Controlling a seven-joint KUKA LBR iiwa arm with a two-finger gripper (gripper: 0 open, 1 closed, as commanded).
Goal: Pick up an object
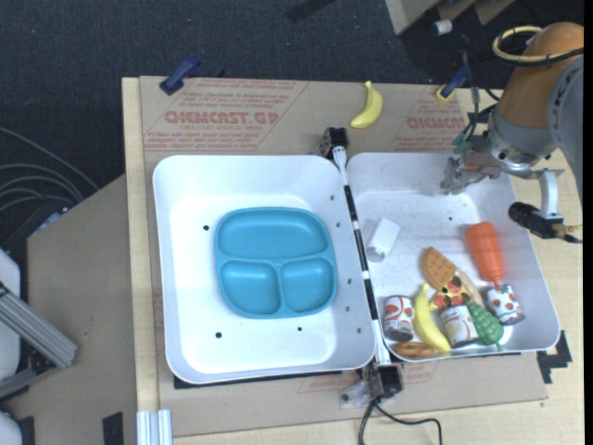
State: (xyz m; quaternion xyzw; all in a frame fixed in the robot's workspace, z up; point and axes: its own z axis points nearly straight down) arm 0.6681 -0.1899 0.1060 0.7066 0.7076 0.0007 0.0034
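Several toy foods, among them a carrot (485,251), a yellow banana (426,318) and a can (398,317), lie heaped in the right bin (408,188) well nearer than the claw (458,176), which hangs by the far wall.

The arm (542,91) has a rounded, bulbous casing, with a broad orange band across its upper part and smooth light grey shells below and to the side of it. A thin yellowish cable loops over the top of the orange section. Beneath the grey wrist sits a darker metallic mount of small, angular parts, ending in the gripper (456,176), which looks grey and slender. A short black fitting juts out at the lower side.
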